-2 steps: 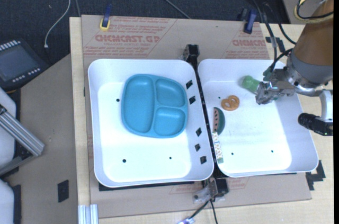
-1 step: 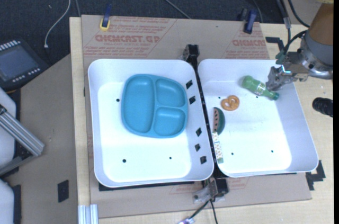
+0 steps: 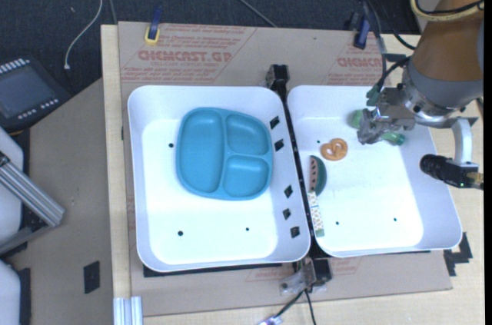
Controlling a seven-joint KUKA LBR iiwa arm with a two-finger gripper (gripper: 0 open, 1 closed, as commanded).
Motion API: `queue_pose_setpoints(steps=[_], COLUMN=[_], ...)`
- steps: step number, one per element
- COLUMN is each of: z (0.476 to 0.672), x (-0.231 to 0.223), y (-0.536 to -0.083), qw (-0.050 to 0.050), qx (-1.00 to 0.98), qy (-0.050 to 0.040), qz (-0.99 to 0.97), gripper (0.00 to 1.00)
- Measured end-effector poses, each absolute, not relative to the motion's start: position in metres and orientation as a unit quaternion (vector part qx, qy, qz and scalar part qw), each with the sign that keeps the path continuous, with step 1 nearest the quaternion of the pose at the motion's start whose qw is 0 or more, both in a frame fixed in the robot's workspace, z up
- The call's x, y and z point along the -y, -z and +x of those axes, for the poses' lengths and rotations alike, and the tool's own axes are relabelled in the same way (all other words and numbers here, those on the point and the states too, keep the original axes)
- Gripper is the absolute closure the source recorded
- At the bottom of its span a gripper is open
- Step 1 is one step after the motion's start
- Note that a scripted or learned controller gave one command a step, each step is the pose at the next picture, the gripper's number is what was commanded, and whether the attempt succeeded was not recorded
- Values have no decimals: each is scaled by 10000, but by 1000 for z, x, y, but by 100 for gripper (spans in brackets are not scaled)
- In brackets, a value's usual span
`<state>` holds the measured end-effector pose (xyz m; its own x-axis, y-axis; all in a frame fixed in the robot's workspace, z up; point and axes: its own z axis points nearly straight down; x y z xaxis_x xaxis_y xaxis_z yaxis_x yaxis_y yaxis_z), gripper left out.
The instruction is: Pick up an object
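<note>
My gripper (image 3: pixel 375 130) hangs low over the upper right part of the right bin (image 3: pixel 400 227). A green object (image 3: pixel 358 118) pokes out from under it on the left, and more green (image 3: pixel 395 137) shows at its right side. I cannot tell whether the gripper touches the green object. A small orange-brown pretzel-shaped object (image 3: pixel 334 150) lies just left of the gripper, apart from it. Along the bin's left wall lies a long thin object (image 3: pixel 315 197) with a dark teal upper end and a speckled lower end.
The left bin (image 3: pixel 215 235) holds a blue divided plate (image 3: pixel 224 153). A black divider with clips (image 3: pixel 284 162) runs between the bins. Blue clamps (image 3: pixel 153 30) hold the cardboard under them. The arm's orange and grey body (image 3: pixel 450 39) rises over the right bin's far corner.
</note>
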<state>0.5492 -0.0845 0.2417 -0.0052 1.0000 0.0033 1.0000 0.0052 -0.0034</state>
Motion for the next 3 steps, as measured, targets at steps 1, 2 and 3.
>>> queue_pose_setpoints(steps=[1,2,3], z=[534,529,530], x=[36,-21,-75], y=[-244,-228,-221], qw=[23,25,21], qx=[7091,7092,7092], qy=[3,-3,-1], qz=[-7051,-7050,-7050], gripper=[100,100,100])
